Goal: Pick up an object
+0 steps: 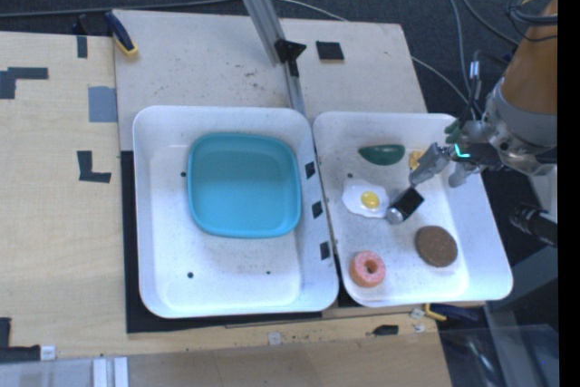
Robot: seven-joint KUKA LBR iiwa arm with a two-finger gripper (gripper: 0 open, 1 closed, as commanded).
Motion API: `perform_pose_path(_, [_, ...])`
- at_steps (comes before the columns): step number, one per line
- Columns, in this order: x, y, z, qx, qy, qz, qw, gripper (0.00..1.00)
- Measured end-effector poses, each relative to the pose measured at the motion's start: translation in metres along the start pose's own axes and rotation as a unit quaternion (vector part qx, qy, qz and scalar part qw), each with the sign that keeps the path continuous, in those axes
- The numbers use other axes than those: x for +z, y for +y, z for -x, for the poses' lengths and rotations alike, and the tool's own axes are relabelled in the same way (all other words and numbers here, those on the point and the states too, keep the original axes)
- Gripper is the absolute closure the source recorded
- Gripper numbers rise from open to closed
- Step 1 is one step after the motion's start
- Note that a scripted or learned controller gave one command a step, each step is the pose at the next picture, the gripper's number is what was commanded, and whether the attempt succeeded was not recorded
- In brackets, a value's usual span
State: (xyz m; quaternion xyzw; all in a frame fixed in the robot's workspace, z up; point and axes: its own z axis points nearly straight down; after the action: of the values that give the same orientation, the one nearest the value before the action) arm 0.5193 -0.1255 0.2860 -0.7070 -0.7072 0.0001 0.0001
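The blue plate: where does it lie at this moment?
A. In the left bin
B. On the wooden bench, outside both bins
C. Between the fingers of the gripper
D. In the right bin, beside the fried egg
A: the blue plate lies flat on the floor of the left bin, while the fried egg and the gripper are over at the right bin.

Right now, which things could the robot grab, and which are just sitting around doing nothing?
Could be grabbed, all in the right bin:
fried egg toy, pink donut, brown cookie, green piece, black-and-silver piece.

Just sitting around:
blue plate in the left bin, tape bits on the bench.
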Motion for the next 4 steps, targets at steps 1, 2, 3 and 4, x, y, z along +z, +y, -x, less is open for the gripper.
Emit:
perform_pose_path(1, [0.0,0.0,0.0,0.0,0.0,0.0,1.0,0.0])
perform_pose_path(2, [0.043,0.003,-0.001,0.0,0.0,-0.002,1.0,0.0])
perform_pose_path(3, [0.087,-0.001,0.003,0.0,0.0,-0.002,1.0,0.0])
perform_pose_path(4, [0.131,-0.001,-0.003,0.0,0.0,-0.002,1.0,0.0])
